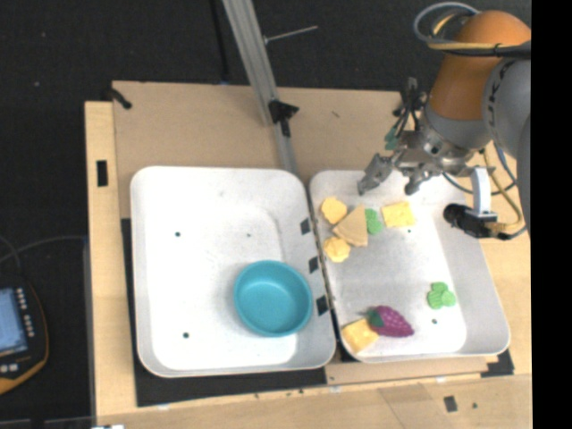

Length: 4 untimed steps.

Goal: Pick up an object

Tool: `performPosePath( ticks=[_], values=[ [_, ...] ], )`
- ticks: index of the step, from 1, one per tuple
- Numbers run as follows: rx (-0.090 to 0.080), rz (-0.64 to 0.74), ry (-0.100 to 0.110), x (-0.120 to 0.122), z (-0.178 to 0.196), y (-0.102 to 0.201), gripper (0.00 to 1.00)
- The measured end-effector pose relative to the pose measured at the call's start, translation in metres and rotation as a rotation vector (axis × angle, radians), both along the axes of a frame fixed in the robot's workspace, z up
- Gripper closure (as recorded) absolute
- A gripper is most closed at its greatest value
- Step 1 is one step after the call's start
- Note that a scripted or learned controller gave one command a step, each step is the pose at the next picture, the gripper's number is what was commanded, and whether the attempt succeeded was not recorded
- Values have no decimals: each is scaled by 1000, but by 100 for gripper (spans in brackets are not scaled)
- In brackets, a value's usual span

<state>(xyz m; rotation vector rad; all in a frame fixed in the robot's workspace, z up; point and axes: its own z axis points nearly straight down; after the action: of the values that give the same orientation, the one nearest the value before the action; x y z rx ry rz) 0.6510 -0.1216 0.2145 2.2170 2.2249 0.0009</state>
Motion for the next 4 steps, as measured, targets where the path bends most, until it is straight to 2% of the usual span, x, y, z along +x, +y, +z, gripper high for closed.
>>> performPosePath(
  ticks=[1, 2, 3, 4],
  values=[
    [-1, 0, 0, 0, 0, 0, 0],
    [-2, -3, 6, -1, -63, -2, 0],
    [-5, -4, -3, -1, -113, -4, 0],
    [-4, -6, -8, 1, -99, -4, 100]
  ],
)
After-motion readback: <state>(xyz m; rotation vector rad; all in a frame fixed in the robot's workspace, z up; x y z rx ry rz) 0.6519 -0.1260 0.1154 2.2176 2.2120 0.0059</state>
